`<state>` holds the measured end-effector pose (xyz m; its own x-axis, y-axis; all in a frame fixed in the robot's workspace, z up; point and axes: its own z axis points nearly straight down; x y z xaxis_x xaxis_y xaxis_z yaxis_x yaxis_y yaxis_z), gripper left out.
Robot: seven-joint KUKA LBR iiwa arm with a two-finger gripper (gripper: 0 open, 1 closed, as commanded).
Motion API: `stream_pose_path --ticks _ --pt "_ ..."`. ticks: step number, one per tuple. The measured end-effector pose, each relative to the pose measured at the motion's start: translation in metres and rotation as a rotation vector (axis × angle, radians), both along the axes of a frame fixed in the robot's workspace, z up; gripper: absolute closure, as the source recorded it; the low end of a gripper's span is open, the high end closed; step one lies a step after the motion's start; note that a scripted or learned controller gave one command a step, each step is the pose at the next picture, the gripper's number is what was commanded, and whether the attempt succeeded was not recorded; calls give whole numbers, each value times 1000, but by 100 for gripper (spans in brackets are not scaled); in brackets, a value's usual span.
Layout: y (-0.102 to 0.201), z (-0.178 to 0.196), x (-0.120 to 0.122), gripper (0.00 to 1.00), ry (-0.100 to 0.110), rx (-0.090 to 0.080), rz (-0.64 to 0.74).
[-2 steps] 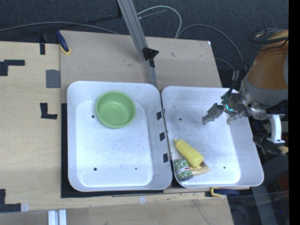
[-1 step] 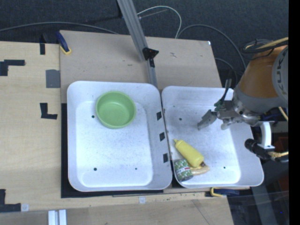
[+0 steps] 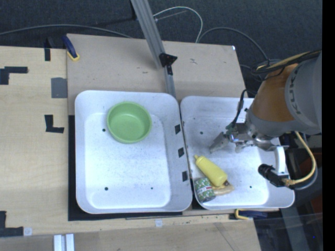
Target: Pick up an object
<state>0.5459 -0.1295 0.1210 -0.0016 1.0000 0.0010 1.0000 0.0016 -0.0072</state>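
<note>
Since the end effector [image 3: 222, 140] hung in the right bin [image 3: 251, 195] with its fingers spread and nothing between them, the sound move, as I judged it, was to shift toward the near-left corner, centre over the yellow bottle [image 3: 211, 171] and close across its narrow width. That bottle lay slanted just below the end effector, touching a small green packet [image 3: 204, 189] at the bin's near edge. The left bin [image 3: 91, 192] held a green bowl [image 3: 129, 122], upright, toward its far side
</note>
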Motion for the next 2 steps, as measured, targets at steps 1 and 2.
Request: stream_pose_path --ticks 1,2 --pt "0 -32 0 0 -8 -3 0" --pt "1 -21 1 100 -7 0 1"
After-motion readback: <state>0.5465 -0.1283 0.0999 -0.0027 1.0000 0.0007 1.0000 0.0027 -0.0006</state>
